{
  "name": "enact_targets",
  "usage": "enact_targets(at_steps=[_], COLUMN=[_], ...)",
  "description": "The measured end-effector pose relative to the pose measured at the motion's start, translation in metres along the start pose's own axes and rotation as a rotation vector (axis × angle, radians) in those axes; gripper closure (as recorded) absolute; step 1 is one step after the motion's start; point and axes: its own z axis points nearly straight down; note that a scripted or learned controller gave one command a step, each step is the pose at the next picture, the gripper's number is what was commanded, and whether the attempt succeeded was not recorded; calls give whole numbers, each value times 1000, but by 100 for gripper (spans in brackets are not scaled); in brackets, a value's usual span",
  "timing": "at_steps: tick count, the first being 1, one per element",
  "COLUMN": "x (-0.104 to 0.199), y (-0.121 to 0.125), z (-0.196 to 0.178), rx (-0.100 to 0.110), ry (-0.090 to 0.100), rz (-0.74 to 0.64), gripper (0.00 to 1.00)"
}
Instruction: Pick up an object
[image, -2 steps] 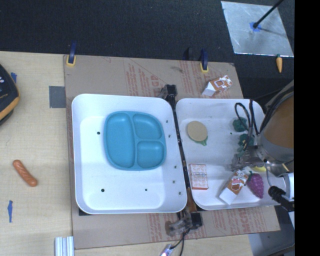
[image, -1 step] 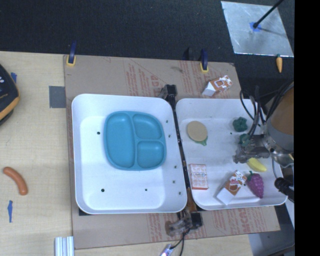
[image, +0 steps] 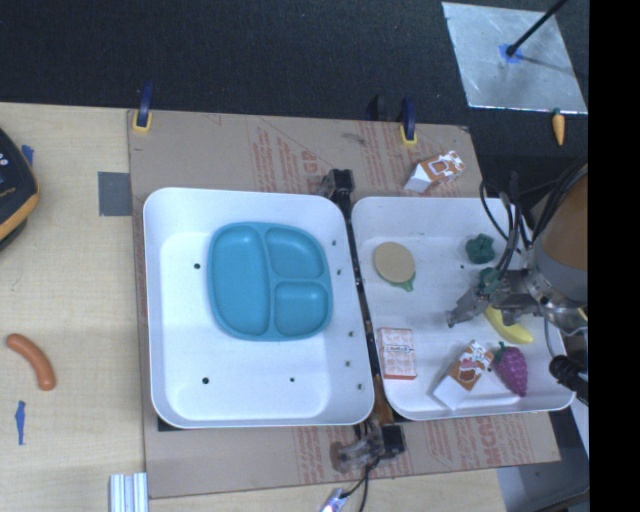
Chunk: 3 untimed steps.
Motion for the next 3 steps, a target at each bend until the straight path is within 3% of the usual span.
enact_targets(at_steps=[1,2,3], x=[-56,-56,-56], y=[54,-17,59], z=[-9,72,73], rx=[-2,-3,-2], ry=[0,-1,1], rz=[3,0,1], gripper=[0,0,0])
